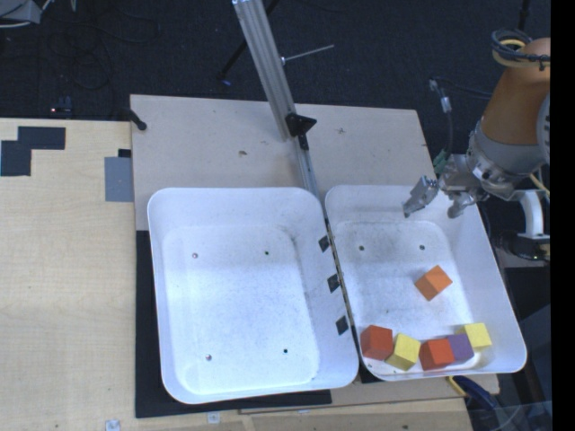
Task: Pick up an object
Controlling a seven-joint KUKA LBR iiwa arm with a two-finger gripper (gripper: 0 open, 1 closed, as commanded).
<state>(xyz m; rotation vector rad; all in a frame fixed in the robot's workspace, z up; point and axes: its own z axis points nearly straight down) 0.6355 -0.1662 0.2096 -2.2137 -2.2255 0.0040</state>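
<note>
A pale tabletop [63,241] fills the left side. Next comes the left bin [238,294], a shallow white tray with only small dark dots on its floor. A slanted aluminium rail [269,70] rises behind the seam between the bins. The right bin [503,312] holds six blocks. Along its near wall, left to right, sit a red block [376,341], a yellow block [403,351], a red-orange block [437,353], a purple block [460,347] and a second yellow block [477,335], packed closely. An orange block [433,282] lies alone mid-floor, turned cornerwise; it is a cube, no long axis. The end effector [438,197] hangs over the bin's far edge, fingers spread apart, gripping nothing.
</note>
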